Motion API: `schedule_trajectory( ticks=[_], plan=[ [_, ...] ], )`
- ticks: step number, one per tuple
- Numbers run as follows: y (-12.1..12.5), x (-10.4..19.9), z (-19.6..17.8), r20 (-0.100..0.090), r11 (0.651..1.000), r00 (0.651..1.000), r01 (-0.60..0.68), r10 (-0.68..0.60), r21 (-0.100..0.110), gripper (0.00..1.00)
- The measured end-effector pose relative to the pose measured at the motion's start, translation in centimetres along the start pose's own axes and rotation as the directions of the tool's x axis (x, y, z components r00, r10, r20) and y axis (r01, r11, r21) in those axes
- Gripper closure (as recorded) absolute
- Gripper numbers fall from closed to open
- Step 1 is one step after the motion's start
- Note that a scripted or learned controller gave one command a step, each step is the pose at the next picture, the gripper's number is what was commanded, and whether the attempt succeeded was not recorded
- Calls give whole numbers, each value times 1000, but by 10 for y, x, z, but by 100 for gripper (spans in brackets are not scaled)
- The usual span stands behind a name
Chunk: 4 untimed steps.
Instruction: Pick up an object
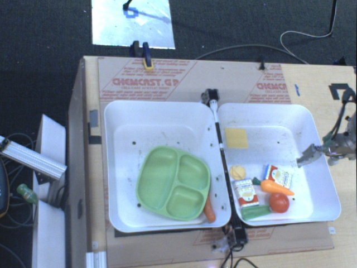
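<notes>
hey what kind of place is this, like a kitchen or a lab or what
Most likely a robotics lab, not a kitchen. Two white bins sit clamped on a protective-film-covered bench, toy food such as a tomato fills one, and loose cables trail over dark carpet.

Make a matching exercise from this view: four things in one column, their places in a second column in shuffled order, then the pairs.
Things
1. pale green divided plastic plate
2. flat yellow square slice
3. round red toy tomato
4. small orange toy sausage

Places
A. right bin, far part, lying alone
B. left bin, near corner, beside the plate
C. right bin, near corner
D. left bin, middle

Pairs: 1-D, 2-A, 3-C, 4-B
</notes>
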<state>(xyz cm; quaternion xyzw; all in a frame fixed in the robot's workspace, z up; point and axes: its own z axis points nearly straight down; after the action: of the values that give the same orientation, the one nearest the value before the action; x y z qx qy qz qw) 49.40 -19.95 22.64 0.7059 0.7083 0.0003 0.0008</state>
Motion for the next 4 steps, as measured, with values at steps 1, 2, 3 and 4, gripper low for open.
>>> schedule_trajectory(
  ticks=[1, 2, 3, 4],
  plan=[
    [41, -1, 136, 3, 1000, 1000, -1, 1, -8, 0],
    [60, 38, 137, 2, 1000, 1000, -1, 1, -10, 0],
    [74, 80, 138, 1, 1000, 1000, 0, 0, -11, 0],
    [108, 111, 142, -1, 1000, 1000, 1, -1, -2, 0]
  ],
)
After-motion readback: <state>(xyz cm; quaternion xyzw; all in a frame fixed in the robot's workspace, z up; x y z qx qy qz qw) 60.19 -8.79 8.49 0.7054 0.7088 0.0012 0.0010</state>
